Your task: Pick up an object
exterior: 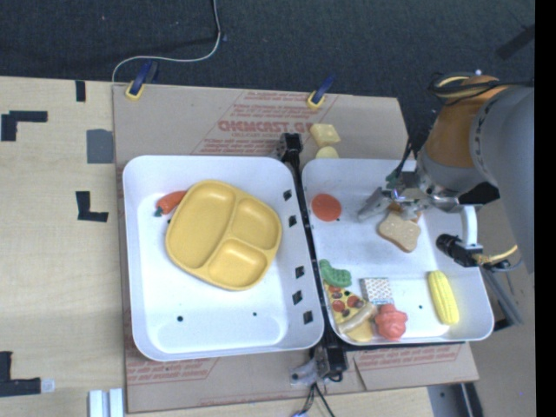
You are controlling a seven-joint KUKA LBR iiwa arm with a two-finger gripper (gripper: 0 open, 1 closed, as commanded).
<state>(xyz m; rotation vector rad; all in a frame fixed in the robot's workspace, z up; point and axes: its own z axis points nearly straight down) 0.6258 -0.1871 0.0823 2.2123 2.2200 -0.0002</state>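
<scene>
My gripper [391, 205] hangs over the back part of the right bin [365, 174], reaching in from the right. A slice of toast [400, 232] sits right below it, touching or nearly touching; whether it is gripped is unclear. A red disc [326, 206] lies to the gripper's left. Toward the front of this bin are a corn cob [443, 296], a green piece [334, 275], a pizza slice [348, 307], a checkered square [377, 288] and a red lumpy toy [392, 321].
The left bin [143, 302] holds a yellow divided plate [224, 233] with an orange-red piece [170, 201] tucked at its back-left edge. Two yellow pieces [325, 135] lie on the cardboard behind the bins. A black divider [300, 233] runs between the bins.
</scene>
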